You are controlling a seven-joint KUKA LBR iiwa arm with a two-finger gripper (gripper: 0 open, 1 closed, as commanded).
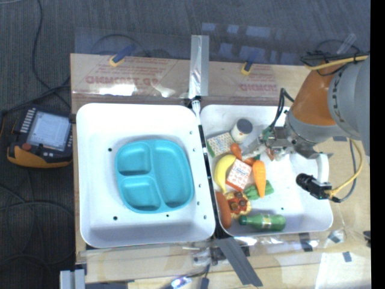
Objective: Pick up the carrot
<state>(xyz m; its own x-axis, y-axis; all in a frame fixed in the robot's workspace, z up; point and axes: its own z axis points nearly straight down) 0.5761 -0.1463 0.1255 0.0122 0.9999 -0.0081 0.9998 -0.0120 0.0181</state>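
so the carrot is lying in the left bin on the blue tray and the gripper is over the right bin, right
Not quite. The camera view shows the carrot in the right bin, among the other toy food beside the banana. The blue tray sits in the left bin with nothing on it. The gripper is indeed over the right bin, just above the carrot.

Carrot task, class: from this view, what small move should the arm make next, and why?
Probably a short move toward the left bin and down: the gripper sits just up and right of the carrot, which lies in the right bin beside the banana and a small box. Nothing shows the carrot held yet.
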